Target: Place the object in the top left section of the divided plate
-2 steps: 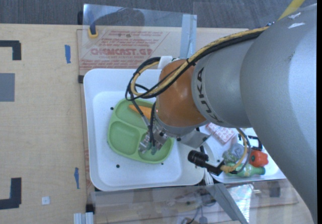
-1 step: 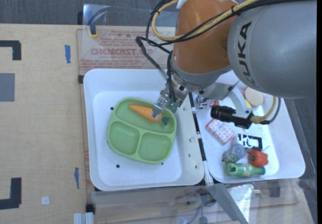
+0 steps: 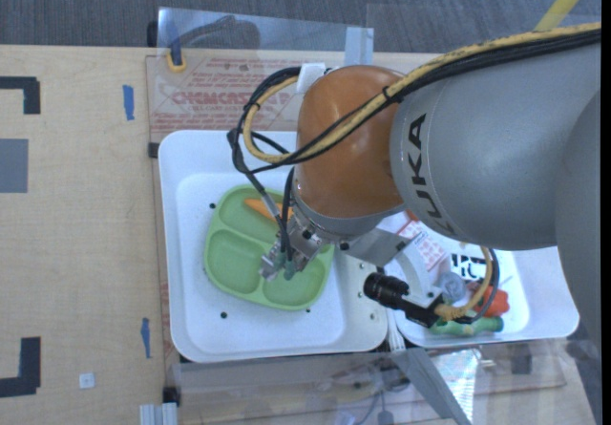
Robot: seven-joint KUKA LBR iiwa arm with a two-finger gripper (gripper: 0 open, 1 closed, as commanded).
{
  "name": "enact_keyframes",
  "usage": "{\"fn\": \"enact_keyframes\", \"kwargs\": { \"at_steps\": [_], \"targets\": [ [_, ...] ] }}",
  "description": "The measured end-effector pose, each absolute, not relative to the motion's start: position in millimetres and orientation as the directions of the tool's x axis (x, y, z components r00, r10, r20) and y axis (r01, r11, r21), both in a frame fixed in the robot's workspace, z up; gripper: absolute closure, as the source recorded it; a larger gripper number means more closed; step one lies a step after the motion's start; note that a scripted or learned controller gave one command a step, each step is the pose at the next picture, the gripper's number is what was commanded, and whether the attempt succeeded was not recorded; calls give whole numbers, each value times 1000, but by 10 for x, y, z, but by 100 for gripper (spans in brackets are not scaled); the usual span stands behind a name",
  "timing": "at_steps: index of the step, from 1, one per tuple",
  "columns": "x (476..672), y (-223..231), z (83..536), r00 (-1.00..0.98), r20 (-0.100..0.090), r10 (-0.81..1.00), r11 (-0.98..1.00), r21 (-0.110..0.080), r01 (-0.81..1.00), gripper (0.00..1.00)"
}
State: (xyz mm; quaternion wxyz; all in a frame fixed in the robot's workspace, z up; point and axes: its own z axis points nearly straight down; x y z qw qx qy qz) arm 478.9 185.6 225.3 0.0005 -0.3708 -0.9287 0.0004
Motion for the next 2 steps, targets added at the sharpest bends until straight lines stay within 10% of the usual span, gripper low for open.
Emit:
{"fn": "enact_keyframes", "kwargs": {
  "at_steps": [1,2],
  "targets": [
    [5188,1452,3257,-800,-2,600,800,3,600,100],
    [4895,37,3924,-674,-4,739,674,4,739,100]
  ]
}}
